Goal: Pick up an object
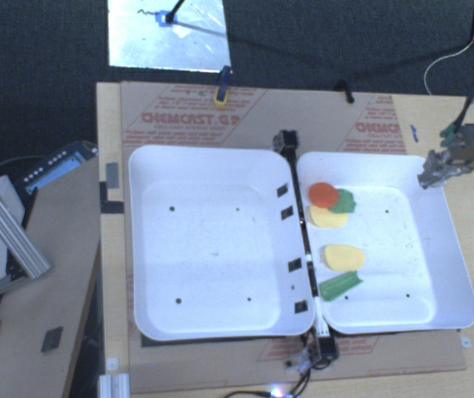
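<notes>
**Claw at the far right rim, five items in the right bin**

My claw (432, 175) sits at the right edge of my view, just over the far right corner of the right bin (436, 305); from this angle I cannot tell how it is set, and I see nothing in it. It is well apart from the objects.

Working from the near side back: the left bin (212, 247) and the right bin lie side by side on the table (108, 139), touching along a dark centre seam. All the objects lie in the right bin, bunched along its left wall. Nearest me is a long green piece (339, 284), lying at a slant. Just beyond it is a yellow piece (344, 257), flat on the bin floor. Further back, a second yellow piece (328, 217) lies under the edge of an orange-red round piece (323, 194), with a small green piece (344, 201) touching that round one on its right.

Beyond the bins, brown cardboard printed with red lettering (189, 118) covers the table, and a yellow and blue clip (221, 96) rests at its far edge. Past that, a shiny metal sheet (167, 23) lies on the dark carpet.
</notes>
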Robot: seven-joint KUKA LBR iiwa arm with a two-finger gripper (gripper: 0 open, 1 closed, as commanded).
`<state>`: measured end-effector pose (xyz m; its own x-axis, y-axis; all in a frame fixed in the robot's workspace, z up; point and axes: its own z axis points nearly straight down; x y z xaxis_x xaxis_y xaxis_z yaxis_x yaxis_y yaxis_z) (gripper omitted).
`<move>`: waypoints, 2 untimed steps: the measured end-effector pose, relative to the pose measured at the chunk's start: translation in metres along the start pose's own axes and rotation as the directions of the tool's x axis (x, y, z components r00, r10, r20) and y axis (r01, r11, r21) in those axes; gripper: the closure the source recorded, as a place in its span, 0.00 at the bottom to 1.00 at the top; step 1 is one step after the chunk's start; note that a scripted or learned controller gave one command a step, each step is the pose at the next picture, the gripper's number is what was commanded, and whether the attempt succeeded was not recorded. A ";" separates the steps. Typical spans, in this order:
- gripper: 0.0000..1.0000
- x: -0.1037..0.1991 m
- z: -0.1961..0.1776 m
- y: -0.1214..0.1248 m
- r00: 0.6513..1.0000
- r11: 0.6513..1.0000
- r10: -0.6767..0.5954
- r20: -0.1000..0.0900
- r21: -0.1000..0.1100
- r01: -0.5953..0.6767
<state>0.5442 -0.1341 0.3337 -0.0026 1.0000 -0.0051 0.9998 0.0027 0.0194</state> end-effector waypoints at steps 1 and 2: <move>1.00 0.041 -0.191 0.048 1.000 1.000 -0.006 -0.002 -0.004 0.006; 1.00 0.131 -0.013 0.054 1.000 1.000 -0.008 -0.008 0.029 0.009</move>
<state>0.5971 -0.0033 0.3466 -0.0111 0.9999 0.0026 0.9999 0.0112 -0.0098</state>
